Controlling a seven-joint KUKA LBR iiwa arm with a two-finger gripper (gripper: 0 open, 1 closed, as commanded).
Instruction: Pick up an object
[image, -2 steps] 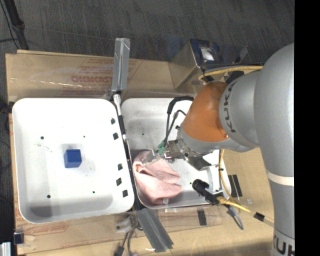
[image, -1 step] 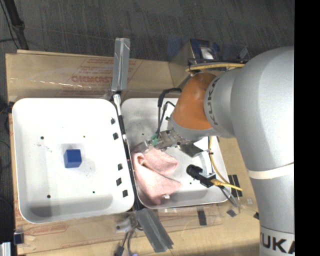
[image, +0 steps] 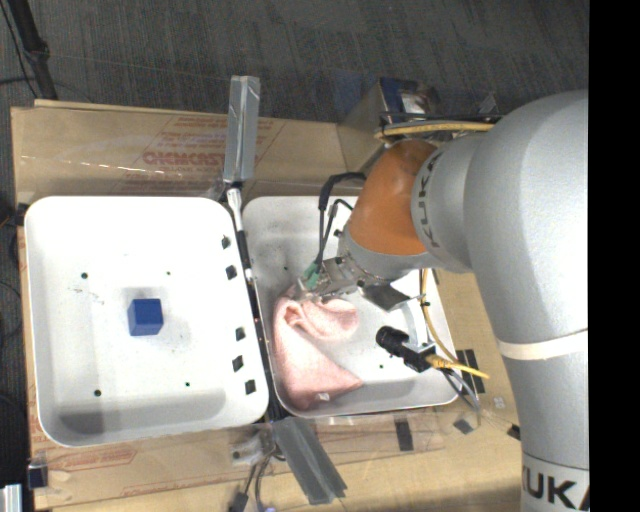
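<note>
One crumpled pink cloth (image: 312, 345) lies bunched in the right bin (image: 262, 240), soft and folded; the gripper (image: 322, 283) sits at its top edge, jaws' state unclear.

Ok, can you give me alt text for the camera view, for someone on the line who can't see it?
The grey arm's gripper is down in the right bin, at the top edge of a crumpled pink cloth. In the left bin lies a small blue cube, apart from the arm.
</note>
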